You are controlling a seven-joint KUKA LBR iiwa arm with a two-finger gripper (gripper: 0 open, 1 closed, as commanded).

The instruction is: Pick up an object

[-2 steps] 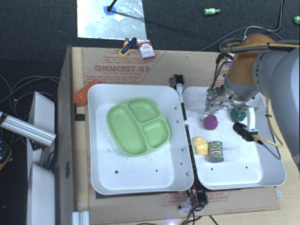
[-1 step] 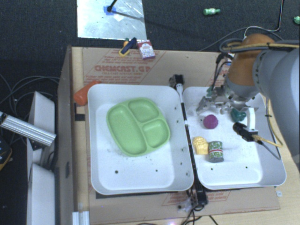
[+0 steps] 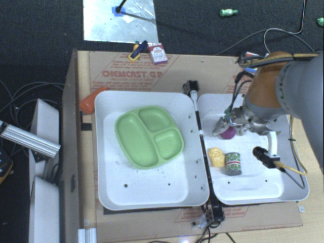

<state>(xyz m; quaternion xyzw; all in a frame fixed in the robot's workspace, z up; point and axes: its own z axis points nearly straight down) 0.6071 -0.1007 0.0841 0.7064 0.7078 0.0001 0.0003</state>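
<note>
Gripper (image 3: 226, 127) low in right bin (image 3: 253, 191), near its upper left part, right over a purple object (image 3: 229, 133); cannot tell finger state or whether anything is pinched. Yellow object (image 3: 216, 157) and small green-labelled can (image 3: 233, 163) side by side just below, near the divider. Green sectioned plate (image 3: 149, 135) lying in left bin (image 3: 147, 194).

Two white bins (image 3: 152, 196) look like smooth, slightly glossy plastic. A green divided plate (image 3: 149, 135) appears to be matt plastic. The bench top (image 3: 202, 70) beneath looks like brown printed cardboard. The floor (image 3: 40, 24) resembles dark, rough carpet, bearing a shiny, crinkled metallic sheet (image 3: 119, 16).
</note>
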